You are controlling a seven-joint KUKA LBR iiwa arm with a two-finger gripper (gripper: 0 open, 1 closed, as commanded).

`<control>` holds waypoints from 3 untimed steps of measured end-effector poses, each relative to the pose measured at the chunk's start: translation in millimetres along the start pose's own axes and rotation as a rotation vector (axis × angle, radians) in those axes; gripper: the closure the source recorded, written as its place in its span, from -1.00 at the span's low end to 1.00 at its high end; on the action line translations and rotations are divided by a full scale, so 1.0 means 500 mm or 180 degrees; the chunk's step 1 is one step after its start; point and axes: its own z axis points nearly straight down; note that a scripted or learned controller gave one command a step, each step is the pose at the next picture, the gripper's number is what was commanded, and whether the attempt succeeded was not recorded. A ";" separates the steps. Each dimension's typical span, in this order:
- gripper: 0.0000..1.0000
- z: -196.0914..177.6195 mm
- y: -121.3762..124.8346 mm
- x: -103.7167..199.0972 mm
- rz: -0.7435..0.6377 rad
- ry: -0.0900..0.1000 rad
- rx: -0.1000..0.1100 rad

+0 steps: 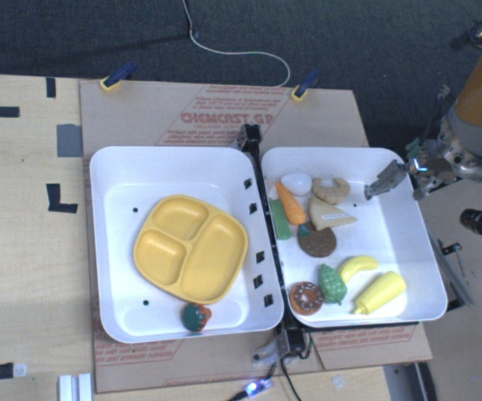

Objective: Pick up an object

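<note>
You have nothing lifted yet. The claw [399, 176] hovers over the 2 o'clock edge of the right bin [420, 249], and you cannot tell from this slant whether it is released or clenched; nothing shows in its grip. Every candidate lies in that bin: toward 10 o'clock a white egg [296, 182], an orange carrot [290, 202], a beige piece [331, 190] and a wedge of cake [332, 218], with a brown cookie [317, 242] just below them. Toward 6 o'clock sit a doughnut [306, 297], a green piece [332, 283], a banana [357, 266] and a yellow bottle [380, 293]. The left bin [111, 224] holds a yellow tray [190, 249] and a small toy [195, 317]. In my judgement, choosing, descending and closing all remain.
</note>
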 end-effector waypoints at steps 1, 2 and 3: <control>-1.00 -0.016 0.005 0.001 -0.0011 -0.0010 -0.0041; -1.00 0.071 0.003 0.001 -0.0013 -0.0009 -0.0028; -1.00 0.186 0.023 0.004 -0.0018 -0.0008 -0.0025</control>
